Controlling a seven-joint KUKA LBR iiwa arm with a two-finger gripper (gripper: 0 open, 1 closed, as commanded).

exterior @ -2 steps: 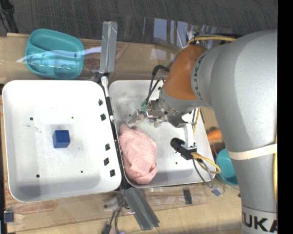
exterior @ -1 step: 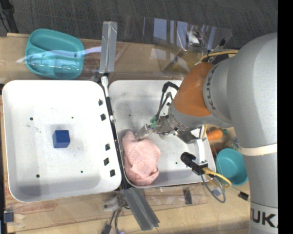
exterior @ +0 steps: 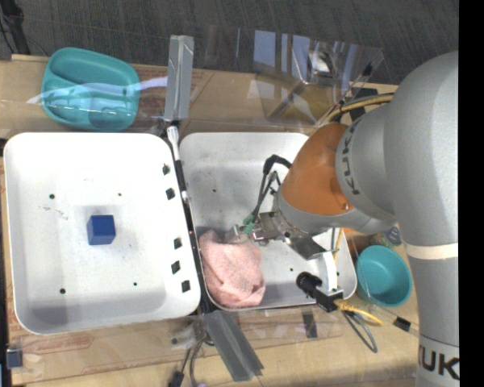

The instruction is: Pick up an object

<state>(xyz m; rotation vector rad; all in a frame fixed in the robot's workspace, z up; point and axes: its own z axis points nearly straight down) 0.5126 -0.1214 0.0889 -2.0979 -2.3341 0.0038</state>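
Arm point(exterior: 395, 160): reaches in from the right, over the right bin point(exterior: 218, 156) – its orange band point(exterior: 315, 180) sits above the bin's middle.
Tool point(exterior: 256, 229): low over the right bin, at the upper edge of the pink cloth point(exterior: 232, 274). Contact with the cloth: cannot tell.
Tool state: cannot tell – open or closed is hidden by the wrist (nothing visibly held).
Pink cloth: crumpled lump in the right bin's lower-left corner, against the wall shared with the left bin point(exterior: 64, 176).
Blue block point(exterior: 102, 229): alone in the left bin, left of centre, flat on the floor, well apart from the tool.
Teal bowl point(exterior: 385, 276): on the tabletop point(exterior: 81, 347) outside the right bin, just past its lower-right corner, partly under the arm.
Teal container point(exterior: 89, 87): on the tabletop beyond the left bin's top edge, clear plastic around it.
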